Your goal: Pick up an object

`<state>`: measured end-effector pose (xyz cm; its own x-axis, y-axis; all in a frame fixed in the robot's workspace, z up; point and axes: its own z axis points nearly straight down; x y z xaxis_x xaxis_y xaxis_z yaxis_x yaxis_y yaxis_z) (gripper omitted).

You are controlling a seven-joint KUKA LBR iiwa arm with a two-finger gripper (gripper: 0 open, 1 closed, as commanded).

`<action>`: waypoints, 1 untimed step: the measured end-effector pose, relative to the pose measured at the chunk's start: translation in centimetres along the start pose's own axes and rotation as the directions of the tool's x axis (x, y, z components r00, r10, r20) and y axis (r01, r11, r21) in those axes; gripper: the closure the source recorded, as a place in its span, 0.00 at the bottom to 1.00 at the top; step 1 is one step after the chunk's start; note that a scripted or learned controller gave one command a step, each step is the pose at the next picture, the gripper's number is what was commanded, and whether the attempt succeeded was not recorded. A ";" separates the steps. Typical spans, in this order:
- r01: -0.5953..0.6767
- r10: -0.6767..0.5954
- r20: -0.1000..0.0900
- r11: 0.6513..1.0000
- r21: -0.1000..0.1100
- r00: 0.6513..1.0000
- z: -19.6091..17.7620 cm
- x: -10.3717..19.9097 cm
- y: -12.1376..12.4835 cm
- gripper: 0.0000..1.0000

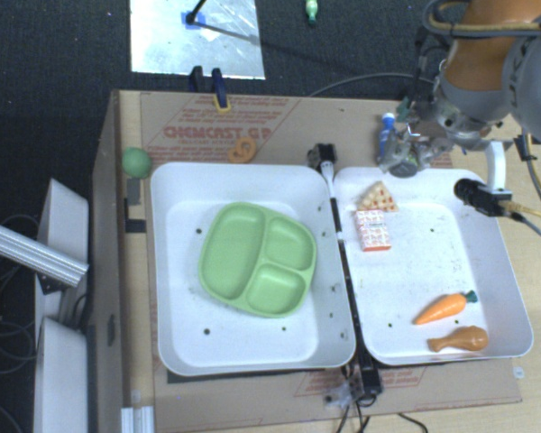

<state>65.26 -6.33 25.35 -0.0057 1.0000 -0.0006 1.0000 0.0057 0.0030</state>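
Note:
The right bin holds an orange carrot and a tan drumstick-shaped toy near its front right. A pale wedge with red spots and a small red-and-white box lie at its back left. My gripper hangs above the back rim of the right bin, up and to the right of the wedge. Nothing is seen between its fingers.
A green divided plate lies in the left bin. A green ball and a small brown ring rest on the cardboard behind the left bin. A shiny metal sheet lies on the floor beyond.

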 end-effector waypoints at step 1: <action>0.000 0.000 -0.001 1.000 0.002 1.000 3.6 2.8 1.6 1.00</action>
<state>66.87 -3.48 21.74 -0.0056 1.0000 -0.0001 1.0000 0.0056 0.0011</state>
